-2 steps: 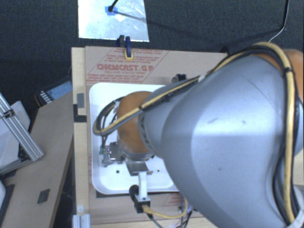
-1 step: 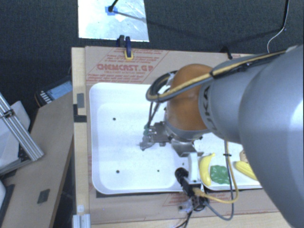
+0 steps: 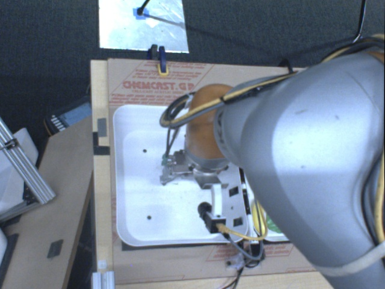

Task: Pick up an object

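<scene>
While arm (image 3: 313, 161) covers bin (image 3: 135, 179), object hidden.

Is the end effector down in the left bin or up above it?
Cannot tell: the end effector sits over the left bin, but its height is unclear.

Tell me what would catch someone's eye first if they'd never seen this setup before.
The big grey arm fills the right side, reaching in over the bench. Its orange band stands out just above the wrist, over the left white bin. Beyond the bins, at the top, a shiny silver sheet lies on the dark floor.
</scene>
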You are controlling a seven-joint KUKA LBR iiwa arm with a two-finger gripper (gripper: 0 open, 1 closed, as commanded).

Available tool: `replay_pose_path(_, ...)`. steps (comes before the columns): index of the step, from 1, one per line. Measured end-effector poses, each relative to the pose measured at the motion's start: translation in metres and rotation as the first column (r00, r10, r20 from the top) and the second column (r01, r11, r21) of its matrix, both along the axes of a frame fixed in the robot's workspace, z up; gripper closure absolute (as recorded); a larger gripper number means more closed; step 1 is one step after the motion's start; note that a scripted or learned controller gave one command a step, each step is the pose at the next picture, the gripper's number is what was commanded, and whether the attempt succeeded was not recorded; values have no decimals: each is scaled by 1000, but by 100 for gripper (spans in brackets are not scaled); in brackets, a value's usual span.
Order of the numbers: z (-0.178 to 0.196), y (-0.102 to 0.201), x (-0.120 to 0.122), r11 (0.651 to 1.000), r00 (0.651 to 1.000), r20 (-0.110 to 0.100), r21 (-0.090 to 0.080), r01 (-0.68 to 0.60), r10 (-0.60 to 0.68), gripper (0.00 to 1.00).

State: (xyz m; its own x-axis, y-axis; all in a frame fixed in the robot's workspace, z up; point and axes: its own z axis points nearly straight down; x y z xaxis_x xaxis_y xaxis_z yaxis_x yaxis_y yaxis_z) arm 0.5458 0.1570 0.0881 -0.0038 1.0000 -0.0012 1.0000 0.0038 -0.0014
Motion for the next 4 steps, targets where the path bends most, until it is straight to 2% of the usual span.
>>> replay_pose_path(1, -3, 58, 45, 1000, 1000, 7, 4, -4, 4, 0)
replay_pose_path(2, 41, 80, -36, 1000, 1000, -1, 4, -4, 4, 0)
replay_pose_path(3, 281, 77, 15, 1000, 1000, 21, 9, -1, 1, 0)
replay_pose_path(4, 281, 77, 12, 1000, 1000, 5, 2, -6, 6, 100)
